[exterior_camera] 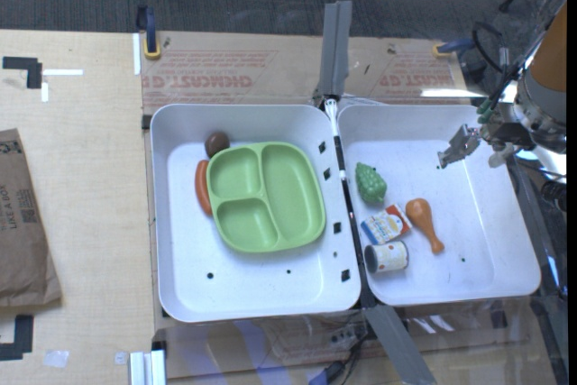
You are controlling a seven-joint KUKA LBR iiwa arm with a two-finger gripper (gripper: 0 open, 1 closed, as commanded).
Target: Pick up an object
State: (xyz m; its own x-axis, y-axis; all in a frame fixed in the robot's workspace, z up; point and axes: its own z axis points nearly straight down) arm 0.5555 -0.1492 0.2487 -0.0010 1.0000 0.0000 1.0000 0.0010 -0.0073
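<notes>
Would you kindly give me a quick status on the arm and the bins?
Gripper above right bin, nothing between its fingers. Chicken leg, green toy, can lying loose there. No obstruction.

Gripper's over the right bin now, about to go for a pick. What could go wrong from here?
1. The carton, can and drumstick lie bunched together, so the fingers may knock a neighbour.
2. The can lies near the right bin's front-left corner, leaving little room.
3. The gripper hangs away from every item.

left bin: tray | right bin: can, drumstick
</notes>
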